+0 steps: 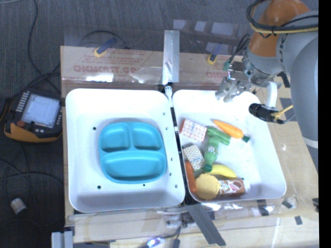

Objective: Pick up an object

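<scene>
Orange carrot (228, 128) is seen among toy foods in right bin (269, 154). Hand (230, 91) is held above that bin's far rim; whether its fingers are apart cannot be told. Blue tray (133, 150) is seated in left bin (83, 138).

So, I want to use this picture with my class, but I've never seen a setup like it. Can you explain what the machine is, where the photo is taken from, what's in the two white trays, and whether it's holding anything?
The photo comes from one fixed camera above a bench, looking down at a slant. The grey machine with the orange band is a robot arm reaching in from the right. At its tip is a two-finger gripper, which hovers over the back edge of the right bin. Nothing shows between its fingers.

The left bin holds a blue divided plate. The right bin holds a pile of toy food: a carrot, a banana, a lemon, a green bottle and some small printed boxes. Its job is to pick one up; that is not yet done.
</scene>
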`<control>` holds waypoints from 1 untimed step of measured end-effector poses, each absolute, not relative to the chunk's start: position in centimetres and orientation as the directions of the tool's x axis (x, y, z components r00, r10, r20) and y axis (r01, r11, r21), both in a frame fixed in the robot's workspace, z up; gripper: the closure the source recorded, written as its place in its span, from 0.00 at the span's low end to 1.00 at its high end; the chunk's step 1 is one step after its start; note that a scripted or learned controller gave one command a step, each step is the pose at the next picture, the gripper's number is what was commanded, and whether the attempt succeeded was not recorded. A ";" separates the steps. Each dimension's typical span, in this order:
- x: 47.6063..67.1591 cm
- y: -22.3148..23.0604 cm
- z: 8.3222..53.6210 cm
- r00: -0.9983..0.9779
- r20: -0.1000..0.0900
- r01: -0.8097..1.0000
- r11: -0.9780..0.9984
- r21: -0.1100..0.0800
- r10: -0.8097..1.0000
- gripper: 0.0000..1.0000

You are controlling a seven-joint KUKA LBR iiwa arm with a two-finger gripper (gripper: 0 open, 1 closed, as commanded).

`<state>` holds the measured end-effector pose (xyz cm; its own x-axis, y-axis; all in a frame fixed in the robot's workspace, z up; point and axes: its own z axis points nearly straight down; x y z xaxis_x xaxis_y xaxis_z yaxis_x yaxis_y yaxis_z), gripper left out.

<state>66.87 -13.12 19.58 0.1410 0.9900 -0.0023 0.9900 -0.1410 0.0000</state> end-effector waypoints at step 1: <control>66.8 -13.2 19.5 0.142 -0.003 0.990 -0.142 -0.001 0.990 0.00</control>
